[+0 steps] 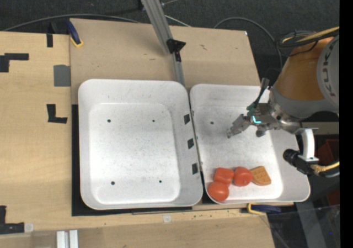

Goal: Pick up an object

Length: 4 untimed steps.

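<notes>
Right bin, red pieces at near edge, gripper above, apart

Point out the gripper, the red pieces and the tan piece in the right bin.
gripper (238, 128): camera view, at its fingertips.
red pieces (223, 175): camera view, top of the upper left piece.
tan piece (260, 175): camera view, its middle.

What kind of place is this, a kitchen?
Probably a robot lab: a robot arm reaches over two white bins on a wooden bench, with red toy food to practise grabbing.
</notes>
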Each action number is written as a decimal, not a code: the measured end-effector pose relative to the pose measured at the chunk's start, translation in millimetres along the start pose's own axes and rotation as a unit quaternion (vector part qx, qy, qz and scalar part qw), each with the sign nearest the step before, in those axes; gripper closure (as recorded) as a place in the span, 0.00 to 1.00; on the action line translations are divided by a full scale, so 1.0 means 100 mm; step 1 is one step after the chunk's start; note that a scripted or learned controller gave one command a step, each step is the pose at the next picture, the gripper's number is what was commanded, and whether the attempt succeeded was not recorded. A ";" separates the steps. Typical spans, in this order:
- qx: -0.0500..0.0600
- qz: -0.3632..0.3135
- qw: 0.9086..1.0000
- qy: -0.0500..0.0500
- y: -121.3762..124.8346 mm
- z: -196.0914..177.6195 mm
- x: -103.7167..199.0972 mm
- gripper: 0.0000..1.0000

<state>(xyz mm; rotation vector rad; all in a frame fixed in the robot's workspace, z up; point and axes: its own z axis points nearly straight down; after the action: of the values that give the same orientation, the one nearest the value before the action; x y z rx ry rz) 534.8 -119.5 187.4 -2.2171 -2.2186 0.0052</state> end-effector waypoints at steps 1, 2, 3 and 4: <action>-0.002 0.000 1.000 0.000 0.01 -0.02 0.00 0.00; 0.001 0.000 1.000 0.000 0.08 0.57 0.03 0.00; -0.003 0.000 1.000 -0.002 0.09 1.00 0.03 0.00; -0.002 -0.001 1.000 -0.001 0.09 0.88 0.04 1.00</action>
<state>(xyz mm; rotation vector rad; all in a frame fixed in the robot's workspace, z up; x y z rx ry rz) 542.9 -115.8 99.1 -2.2184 -2.2228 0.0019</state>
